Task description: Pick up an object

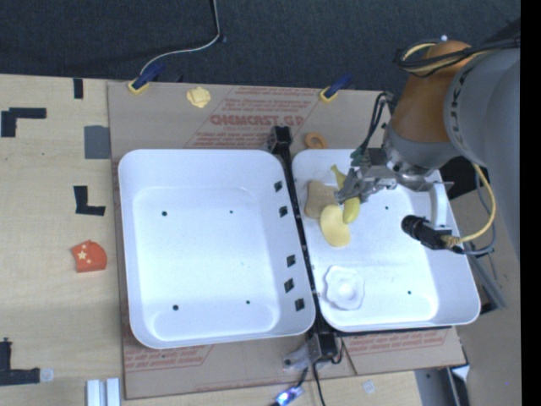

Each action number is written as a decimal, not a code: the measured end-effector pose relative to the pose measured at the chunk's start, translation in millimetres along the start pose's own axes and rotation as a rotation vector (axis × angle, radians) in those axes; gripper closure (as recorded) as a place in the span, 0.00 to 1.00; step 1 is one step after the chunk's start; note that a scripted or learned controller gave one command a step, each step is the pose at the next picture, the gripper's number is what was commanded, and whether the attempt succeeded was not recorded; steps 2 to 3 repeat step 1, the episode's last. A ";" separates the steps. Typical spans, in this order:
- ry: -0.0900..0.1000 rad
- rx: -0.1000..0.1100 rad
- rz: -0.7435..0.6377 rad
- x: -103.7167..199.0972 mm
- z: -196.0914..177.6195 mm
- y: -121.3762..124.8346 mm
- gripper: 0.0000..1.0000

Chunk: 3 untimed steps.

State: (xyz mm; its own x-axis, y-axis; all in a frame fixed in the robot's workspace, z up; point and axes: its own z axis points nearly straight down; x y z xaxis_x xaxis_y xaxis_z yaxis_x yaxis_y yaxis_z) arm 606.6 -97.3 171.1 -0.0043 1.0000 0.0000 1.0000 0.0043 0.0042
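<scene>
We are looking down on a wooden counter [51, 167] carrying a brown cardboard sheet [245, 112], and on that sheet two shallow white plastic bins are sitting side by side. We are taking the right-hand white bin [423, 290] as our landmark. The grey arm with the orange band [427, 100] is reaching over this bin's far right corner, and its tool [353, 194] is hanging above the bin's far left part. Whether the tool is wide, narrow or holding anything we cannot tell.

Directly beneath the tool, inside the right-hand bin, a soft yellow banana-shaped object [336, 225] is lying, and a yellow piece seems to be touching the tool tip, though we cannot tell whether it is clamped. Just left of that, against the bin's left wall, a tan flat block [318, 198] is resting beside the yellow object. Toward the bin's near edge a white lumpy object [344, 287] is sitting apart from the others. A black cable end [420, 229] is hanging over the bin's right half.

Left of the landmark bin, the other white bin [203, 244] is touching it along a black clipped seam. Beyond the right-hand bin's far edge a small orange ring [314, 140] is lying on the cardboard, and farther left a small yellow lump [199, 97] is lying there as well. Well to the left, on the bare counter, a red piece [90, 256] is resting.
</scene>
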 end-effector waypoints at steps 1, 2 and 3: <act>0.003 0.001 -0.006 78.9 -14.0 49.3 1.00; 0.003 0.001 -0.006 78.9 -14.0 49.3 1.00; 0.003 0.001 -0.006 78.9 -14.0 49.3 1.00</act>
